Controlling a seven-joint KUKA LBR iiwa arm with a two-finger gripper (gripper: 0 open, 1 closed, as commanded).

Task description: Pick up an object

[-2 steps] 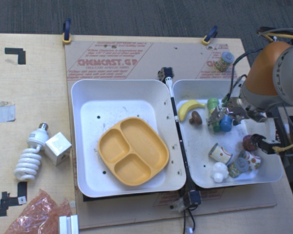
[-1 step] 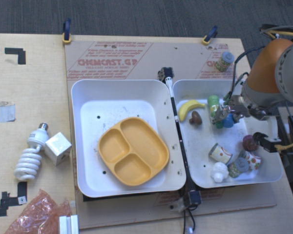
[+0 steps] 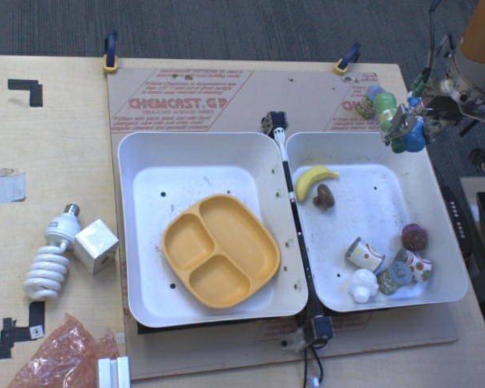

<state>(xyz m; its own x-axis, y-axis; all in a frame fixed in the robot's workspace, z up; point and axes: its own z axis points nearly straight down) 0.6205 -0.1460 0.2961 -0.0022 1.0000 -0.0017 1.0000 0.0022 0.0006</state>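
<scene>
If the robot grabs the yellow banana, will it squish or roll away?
The banana looks smooth and glossy, so it is probably a stiff plastic toy that might slip between the fingers rather than squish. Its curved shape lies flat on the right bin floor, so it would more likely spin or slide than roll. It looks small, likely light.

A green and blue toy (image 3: 411, 137) sits clamped between the fingers (image 3: 397, 125), lifted over the right bin's far right corner. Below and left of the fingers, a yellow banana (image 3: 314, 179) lies curved, with a brown lump (image 3: 323, 197) touching it. Well below the fingers, a maroon ball (image 3: 414, 237), a tipped small cup (image 3: 364, 255), a white lump (image 3: 360, 286) and a patterned cup (image 3: 404, 271) cluster together. Far to the left, a yellow divided plate (image 3: 220, 250) lies flat.
</scene>
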